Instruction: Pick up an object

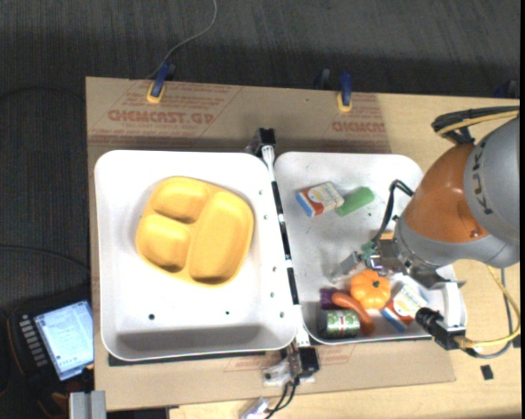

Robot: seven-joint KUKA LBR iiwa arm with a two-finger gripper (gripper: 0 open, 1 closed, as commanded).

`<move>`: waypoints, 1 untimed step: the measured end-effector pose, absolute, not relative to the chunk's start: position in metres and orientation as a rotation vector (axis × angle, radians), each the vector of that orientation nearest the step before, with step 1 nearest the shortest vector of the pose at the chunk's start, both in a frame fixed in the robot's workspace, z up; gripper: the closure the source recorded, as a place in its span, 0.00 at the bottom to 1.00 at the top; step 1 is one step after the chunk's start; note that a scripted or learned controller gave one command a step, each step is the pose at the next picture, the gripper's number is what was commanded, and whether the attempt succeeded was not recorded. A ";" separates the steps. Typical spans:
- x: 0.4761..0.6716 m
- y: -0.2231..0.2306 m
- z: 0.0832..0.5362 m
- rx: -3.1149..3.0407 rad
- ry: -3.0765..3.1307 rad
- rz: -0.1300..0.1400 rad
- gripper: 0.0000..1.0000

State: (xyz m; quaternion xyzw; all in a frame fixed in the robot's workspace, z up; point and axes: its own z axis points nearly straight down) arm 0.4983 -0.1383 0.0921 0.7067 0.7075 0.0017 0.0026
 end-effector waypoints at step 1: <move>0.499 -0.139 0.103 2.216 2.215 0.005 1.00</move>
